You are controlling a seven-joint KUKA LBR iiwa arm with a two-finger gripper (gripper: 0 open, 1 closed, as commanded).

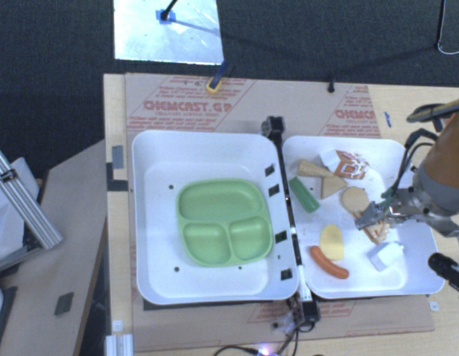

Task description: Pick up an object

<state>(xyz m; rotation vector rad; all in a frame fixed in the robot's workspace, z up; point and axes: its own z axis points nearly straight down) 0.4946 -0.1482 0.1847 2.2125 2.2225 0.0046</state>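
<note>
Bright even overhead light, soft shadows, glare on foil sheet (168, 21), low-res softness.

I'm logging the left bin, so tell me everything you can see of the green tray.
The green tray is a pale green, plastic-looking divided plate with rounded corners: one wide compartment at the far side, two smaller ones at the near side. It lies flat, slightly turned, near the middle of the left bin, resting on the bin's floor. Nothing sits in it.

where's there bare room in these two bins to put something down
Left bin: bare white floor rings the green divided plate, widest along the left wall and the far edge. Right bin: crowded with the green block, sausage, yellow piece and the gripper; only the near right corner is barer.
</note>
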